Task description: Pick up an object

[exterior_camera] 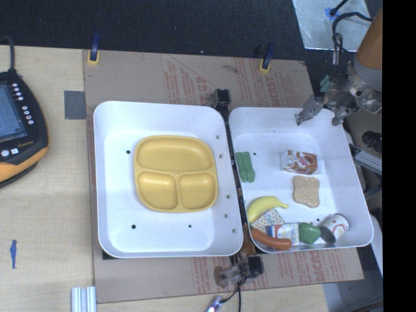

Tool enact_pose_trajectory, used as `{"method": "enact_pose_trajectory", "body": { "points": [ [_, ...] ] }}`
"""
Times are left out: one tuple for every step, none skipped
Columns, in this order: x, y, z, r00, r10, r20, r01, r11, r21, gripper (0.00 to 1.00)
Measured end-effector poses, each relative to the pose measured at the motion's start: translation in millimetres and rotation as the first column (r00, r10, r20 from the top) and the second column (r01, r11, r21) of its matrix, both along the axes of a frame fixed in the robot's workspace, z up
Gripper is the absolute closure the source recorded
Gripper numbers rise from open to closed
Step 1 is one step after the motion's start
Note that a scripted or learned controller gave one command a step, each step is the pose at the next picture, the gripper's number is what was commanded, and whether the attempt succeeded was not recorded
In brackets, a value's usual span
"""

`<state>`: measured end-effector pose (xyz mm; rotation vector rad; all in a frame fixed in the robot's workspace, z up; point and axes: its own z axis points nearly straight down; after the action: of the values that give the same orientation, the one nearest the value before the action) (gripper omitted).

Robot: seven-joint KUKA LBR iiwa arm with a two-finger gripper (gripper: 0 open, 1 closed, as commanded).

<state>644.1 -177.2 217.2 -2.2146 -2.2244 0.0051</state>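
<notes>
- Objects for picking all lie in the right-hand shallow white bin [338,149]: a green oblong piece [245,166] near its left wall, a small brown-and-white packet [299,162], and a tan slice of toy bread [305,191] just below that packet.
- Along the near edge we see a crowded cluster: a yellow toy banana [265,206], a red-orange sausage-shaped piece [272,242], a white tube with a green cap [298,232] and a small round can [335,226], several of them touching.
- We find the two-finger gripper [323,112] over the far right corner of that bin, its fingers spread, with nothing between them.
- We cannot tell from this slanted view how high it hangs above the bin floor; it looks raised, well apart from every object.
- We judge the step in hand to be the approach: no object has been chosen or touched yet.
- For the next move we would favour the packet or the bread slice, since each lies apart from its neighbours and nearest the gripper; the move calls for travelling towards the near side, centring over the object and descending with the fingers wide.
- In the left-hand white bin [114,174] rests a yellow three-compartment plastic plate [175,173], which we judge a harder grasp, being broad and flat.
</notes>
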Motion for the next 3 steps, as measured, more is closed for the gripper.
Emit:
{"method": "enact_pose_trajectory", "body": {
  "points": [
    [-53.7,-34.6,-49.3,1.0,0.001,-0.001,-0.001,1.0,-0.002,0.0],
    [-61.3,-26.4,-104.3,1.0,-0.001,0.012,0.001,1.0,-0.001,0.0],
    [-44.6,1.0,-94.9,1.0,0.001,0.004,-0.001,1.0,-0.001,0.0]
  ]
}}
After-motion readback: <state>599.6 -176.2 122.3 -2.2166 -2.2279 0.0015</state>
